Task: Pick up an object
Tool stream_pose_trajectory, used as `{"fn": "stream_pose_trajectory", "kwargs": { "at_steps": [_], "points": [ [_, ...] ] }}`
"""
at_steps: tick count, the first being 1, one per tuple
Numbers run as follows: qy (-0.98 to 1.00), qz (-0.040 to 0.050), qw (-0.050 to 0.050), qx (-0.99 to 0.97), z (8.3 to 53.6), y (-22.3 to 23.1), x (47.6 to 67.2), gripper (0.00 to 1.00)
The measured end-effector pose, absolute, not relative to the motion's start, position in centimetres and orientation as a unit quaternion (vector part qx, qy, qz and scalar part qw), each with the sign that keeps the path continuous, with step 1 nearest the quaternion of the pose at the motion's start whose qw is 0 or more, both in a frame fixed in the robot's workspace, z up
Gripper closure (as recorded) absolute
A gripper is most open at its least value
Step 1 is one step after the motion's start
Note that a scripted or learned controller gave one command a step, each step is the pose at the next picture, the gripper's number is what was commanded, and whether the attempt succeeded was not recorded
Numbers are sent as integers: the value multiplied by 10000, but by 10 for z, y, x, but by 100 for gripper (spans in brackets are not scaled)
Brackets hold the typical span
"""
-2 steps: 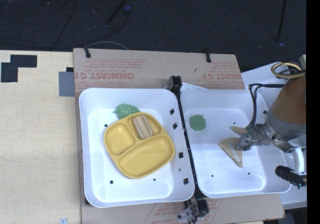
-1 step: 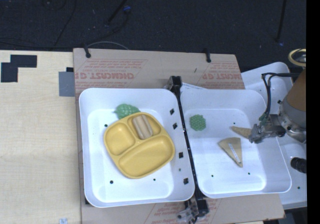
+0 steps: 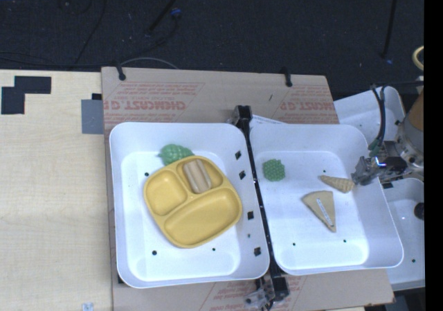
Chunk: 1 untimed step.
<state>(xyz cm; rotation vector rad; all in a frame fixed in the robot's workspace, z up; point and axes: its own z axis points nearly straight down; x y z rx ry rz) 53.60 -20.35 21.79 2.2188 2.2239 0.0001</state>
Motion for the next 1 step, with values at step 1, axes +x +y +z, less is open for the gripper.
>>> {"fn": "stream_pose_trajectory", "kwargs": {
  "at_steps": [1],
  "points": [
    [7080, -1, -3, 7063, 226, -204, 536, 100]
  ]
}}
